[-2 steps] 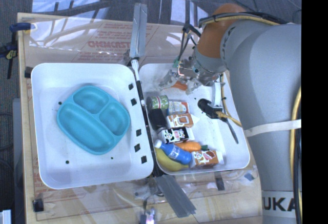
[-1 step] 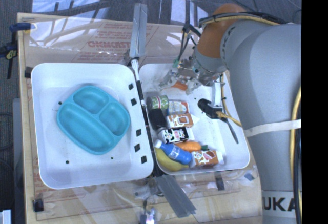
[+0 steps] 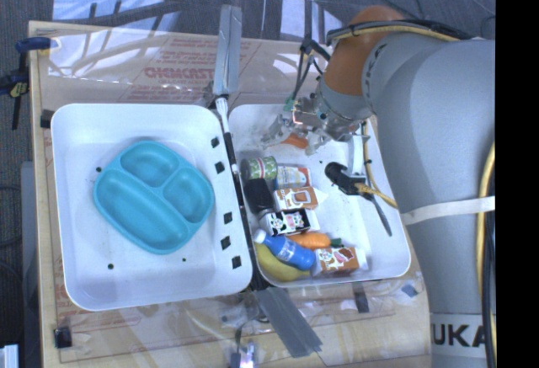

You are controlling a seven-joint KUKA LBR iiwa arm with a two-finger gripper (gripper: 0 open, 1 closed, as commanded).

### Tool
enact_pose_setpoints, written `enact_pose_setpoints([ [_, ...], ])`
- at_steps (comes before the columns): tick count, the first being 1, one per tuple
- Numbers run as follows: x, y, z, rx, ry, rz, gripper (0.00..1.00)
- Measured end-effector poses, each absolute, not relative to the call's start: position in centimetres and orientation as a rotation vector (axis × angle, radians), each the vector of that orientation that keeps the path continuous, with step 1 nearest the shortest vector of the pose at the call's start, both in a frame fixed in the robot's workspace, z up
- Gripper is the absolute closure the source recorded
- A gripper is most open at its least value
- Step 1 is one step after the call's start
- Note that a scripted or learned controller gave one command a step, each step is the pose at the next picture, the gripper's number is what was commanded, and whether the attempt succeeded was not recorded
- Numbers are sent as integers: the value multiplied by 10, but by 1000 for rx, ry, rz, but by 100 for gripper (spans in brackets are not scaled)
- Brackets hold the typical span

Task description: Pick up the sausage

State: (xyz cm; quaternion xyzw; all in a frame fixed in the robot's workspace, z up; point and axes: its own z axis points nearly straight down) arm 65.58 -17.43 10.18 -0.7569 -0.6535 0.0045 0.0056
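In the right bin (image 3: 383,227), a small orange-brown piece that looks like the sausage (image 3: 295,140) lies near the far wall. My gripper (image 3: 296,129) is down directly over it, at the end of the grey arm with its orange band (image 3: 362,46). Most of the sausage is hidden under the gripper, and I cannot tell whether the two are touching.
The near half of the right bin is crowded: a green can (image 3: 261,167), a black object (image 3: 257,194), several small cartons (image 3: 296,198), a carrot (image 3: 316,240), a blue bottle (image 3: 286,250) and a banana (image 3: 278,267). A blue divided plate (image 3: 152,194) lies in the left bin (image 3: 76,130).
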Motion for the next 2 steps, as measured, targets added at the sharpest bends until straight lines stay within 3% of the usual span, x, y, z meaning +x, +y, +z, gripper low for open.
enact_pose_setpoints([
  [2,656,-154,90,-2421,-1992,9,0],
])
